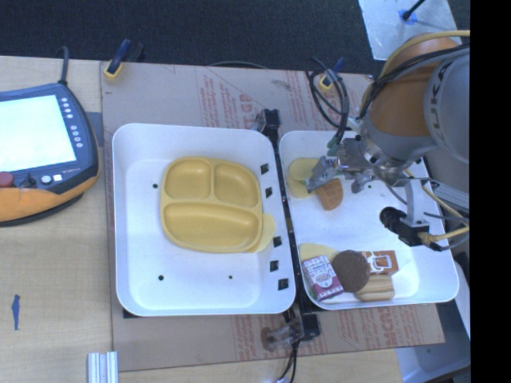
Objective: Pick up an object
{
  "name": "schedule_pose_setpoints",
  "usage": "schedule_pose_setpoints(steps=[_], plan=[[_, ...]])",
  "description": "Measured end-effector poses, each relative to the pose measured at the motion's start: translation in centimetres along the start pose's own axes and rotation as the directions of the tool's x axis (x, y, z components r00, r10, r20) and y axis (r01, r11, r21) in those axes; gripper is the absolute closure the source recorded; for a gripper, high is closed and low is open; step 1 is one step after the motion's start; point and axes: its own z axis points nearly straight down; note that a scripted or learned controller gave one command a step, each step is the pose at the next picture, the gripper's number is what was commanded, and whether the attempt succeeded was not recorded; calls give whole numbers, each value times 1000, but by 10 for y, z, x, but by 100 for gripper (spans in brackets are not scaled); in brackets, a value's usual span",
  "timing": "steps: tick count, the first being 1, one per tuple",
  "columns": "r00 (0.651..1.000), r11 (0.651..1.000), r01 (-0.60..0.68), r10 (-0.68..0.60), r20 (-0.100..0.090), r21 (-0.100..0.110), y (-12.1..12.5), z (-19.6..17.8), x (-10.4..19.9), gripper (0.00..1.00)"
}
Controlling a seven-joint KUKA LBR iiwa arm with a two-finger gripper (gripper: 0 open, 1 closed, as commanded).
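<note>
Left bin (136, 214): yellow divided tray (212, 204). Right bin (435, 290): brown bread-like piece (330, 194) near top-left, directly beneath gripper (339, 174), long axis roughly vertical in view. Fingers' spread: cannot tell. Packets (351, 274) lie well below.

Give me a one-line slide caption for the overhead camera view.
KUKA arm's gripper poised over a small brown item in the right bin; a yellow divided tray sits in the left bin.

Two smooth, glossy white plastic bins (128, 214) rest on matt brown cardboard (231, 94) over the pale wood-grain tabletop (48, 294), the left one bearing a smooth yellow plastic tray (211, 204).
</note>
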Motion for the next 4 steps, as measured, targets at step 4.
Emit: schedule_pose_setpoints(steps=[4], plan=[[1000,1000,8,-8,0,-11,74,98,-39,0]])
